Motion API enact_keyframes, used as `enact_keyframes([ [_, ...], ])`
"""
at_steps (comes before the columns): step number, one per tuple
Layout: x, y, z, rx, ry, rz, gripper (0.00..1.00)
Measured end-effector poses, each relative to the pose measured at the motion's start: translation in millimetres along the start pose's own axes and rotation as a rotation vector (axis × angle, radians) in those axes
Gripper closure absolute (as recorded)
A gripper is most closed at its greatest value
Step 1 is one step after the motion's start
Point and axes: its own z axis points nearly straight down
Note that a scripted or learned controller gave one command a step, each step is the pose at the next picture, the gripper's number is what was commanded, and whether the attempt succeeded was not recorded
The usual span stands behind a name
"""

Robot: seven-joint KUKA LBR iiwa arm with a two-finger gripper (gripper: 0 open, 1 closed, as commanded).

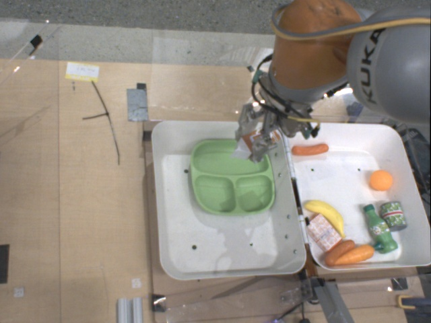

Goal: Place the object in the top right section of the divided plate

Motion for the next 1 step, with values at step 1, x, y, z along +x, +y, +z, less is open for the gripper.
enact_keyframes([
  [1,12.6,43.9,-7.3,-0.003,0.001,-0.173,1.0],
])
